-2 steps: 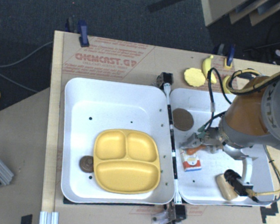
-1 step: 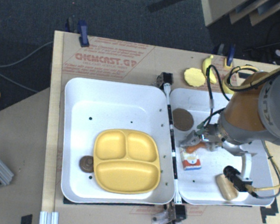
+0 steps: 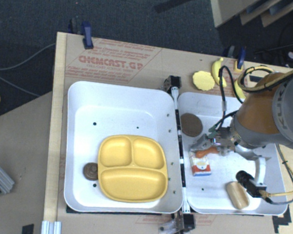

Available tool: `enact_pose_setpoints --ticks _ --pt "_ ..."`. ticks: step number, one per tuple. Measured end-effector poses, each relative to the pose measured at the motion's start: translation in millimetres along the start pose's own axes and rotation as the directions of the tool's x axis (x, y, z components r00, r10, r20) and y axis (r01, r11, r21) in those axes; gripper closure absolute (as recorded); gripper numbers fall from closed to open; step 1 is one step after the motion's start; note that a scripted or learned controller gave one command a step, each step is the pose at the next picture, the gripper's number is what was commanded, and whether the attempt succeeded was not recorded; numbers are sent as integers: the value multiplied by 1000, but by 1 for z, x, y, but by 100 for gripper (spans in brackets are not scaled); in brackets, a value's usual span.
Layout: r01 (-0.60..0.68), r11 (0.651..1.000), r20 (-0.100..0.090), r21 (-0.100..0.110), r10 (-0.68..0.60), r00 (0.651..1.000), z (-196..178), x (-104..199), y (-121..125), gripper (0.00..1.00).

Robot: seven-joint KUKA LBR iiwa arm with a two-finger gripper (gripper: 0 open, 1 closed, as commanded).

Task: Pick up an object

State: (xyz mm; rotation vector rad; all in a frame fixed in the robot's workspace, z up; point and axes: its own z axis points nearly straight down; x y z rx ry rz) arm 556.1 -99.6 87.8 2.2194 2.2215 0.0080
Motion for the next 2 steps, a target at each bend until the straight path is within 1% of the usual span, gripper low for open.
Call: enact_pose_setpoints --ticks 1,2 --pt "-1 1000 4 -4 1 1000 0 2 10 0" --pt "0 1000 3 4 0 1000 3 8 8 0"
